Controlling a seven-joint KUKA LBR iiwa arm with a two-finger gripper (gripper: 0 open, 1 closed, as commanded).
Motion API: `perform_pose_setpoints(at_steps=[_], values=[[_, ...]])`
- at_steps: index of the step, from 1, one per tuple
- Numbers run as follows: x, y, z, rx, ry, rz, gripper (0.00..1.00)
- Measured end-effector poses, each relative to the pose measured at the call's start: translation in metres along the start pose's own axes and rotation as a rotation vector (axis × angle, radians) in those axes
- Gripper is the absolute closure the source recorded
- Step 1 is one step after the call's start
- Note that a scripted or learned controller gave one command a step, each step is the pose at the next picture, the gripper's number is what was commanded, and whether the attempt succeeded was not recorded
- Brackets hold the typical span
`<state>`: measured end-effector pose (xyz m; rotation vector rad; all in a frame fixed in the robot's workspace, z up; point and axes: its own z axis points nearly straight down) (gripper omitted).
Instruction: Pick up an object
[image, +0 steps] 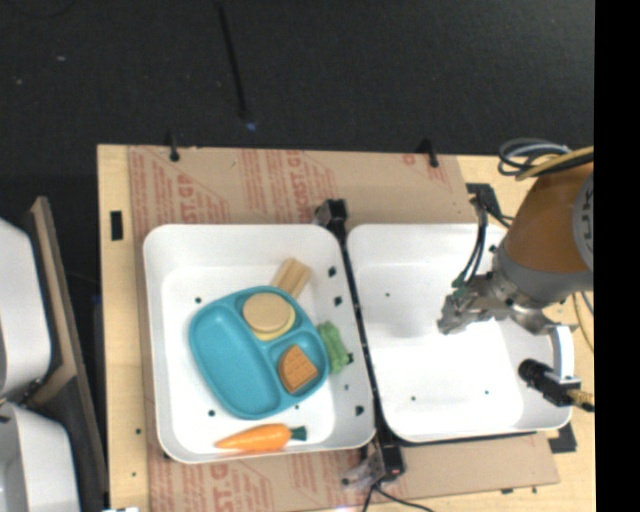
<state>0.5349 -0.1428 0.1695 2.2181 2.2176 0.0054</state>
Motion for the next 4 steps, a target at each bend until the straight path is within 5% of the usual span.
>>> perform_pose_setpoints(at_steps=[2,4], values=[[0.005,0.003,-0.095,0.002,0.001,0.000,1.00],[0.107,-0.013,-0.070,0.006,0.002,-0.003,1.00]])
